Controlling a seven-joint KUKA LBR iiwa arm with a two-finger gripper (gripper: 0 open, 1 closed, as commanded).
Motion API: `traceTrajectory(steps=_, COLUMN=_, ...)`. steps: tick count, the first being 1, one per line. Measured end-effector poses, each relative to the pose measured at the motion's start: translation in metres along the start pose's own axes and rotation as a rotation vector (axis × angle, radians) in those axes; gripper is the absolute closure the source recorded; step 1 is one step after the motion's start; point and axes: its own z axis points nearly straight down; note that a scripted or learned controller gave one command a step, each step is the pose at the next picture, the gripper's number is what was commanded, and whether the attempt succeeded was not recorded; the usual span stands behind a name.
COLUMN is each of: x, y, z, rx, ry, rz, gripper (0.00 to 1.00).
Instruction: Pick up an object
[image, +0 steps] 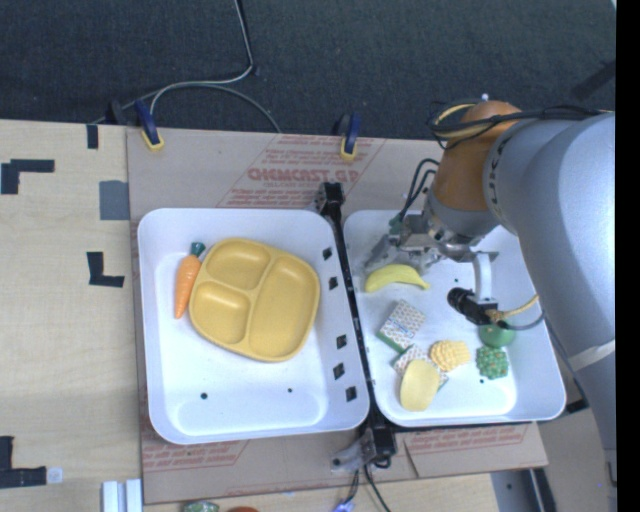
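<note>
Left of centre frame, the left bin (160, 400) holds one yellow divided plate (255, 298) and one toy carrot (185, 283) touching its left edge. Right bin (540, 400) holds one banana (396, 278), one patterned block (402, 324), one corn piece (450, 353), one pale yellow piece (419, 386) and one green item (493, 362). Arm enters from the right, wrist angled down-left; end effector (400, 250) sits just above the banana, opening cannot be judged, nothing seen held
</note>
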Motion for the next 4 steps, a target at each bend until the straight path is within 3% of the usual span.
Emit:
traceTrajectory(steps=1, x=0.000, y=0.001, z=-0.010, rx=-0.001, ry=0.000, rz=-0.001, gripper=1.00)
traceTrajectory(steps=2, x=0.000, y=0.000, z=-0.010, rx=-0.001, ry=0.000, rz=-0.001, gripper=0.00)
traceTrajectory(steps=3, x=0.008, y=-0.030, z=0.000, rx=-0.001, ry=-0.001, rz=0.001, gripper=0.00)
traceTrajectory(steps=4, x=0.003, y=-0.039, z=-0.001, rx=-0.003, ry=0.000, rz=0.000, gripper=0.00)
